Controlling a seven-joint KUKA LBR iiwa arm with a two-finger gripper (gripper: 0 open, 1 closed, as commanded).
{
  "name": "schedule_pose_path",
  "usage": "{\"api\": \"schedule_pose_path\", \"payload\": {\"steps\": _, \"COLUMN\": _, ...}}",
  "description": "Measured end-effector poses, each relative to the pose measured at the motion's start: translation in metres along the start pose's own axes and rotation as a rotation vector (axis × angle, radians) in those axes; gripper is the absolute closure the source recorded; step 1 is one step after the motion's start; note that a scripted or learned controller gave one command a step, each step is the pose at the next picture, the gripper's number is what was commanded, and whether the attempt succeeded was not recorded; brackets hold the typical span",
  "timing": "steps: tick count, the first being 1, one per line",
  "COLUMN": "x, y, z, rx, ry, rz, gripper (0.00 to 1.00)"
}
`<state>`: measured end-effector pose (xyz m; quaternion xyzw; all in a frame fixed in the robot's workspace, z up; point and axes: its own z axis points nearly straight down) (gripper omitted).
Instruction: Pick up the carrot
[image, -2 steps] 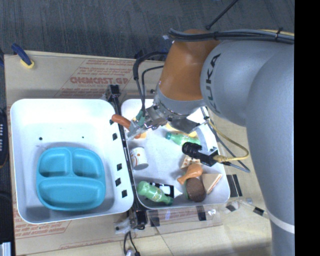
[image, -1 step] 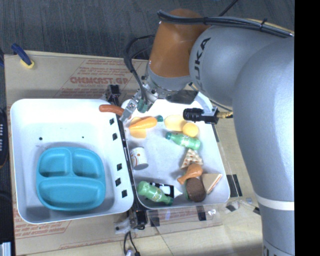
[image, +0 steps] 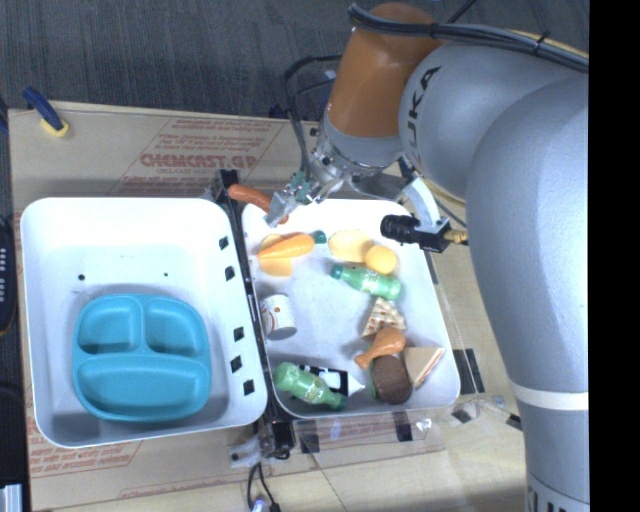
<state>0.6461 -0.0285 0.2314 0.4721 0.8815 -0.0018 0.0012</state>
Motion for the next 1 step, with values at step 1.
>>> {"api": "schedule_pose_path", "payload": {"steps": 1, "x": 0.0567, "y": 0.0506, "z": -0.0092, "rx": 0.0, "ry": 0.003, "rz": 0.104, "gripper": 1.0}}
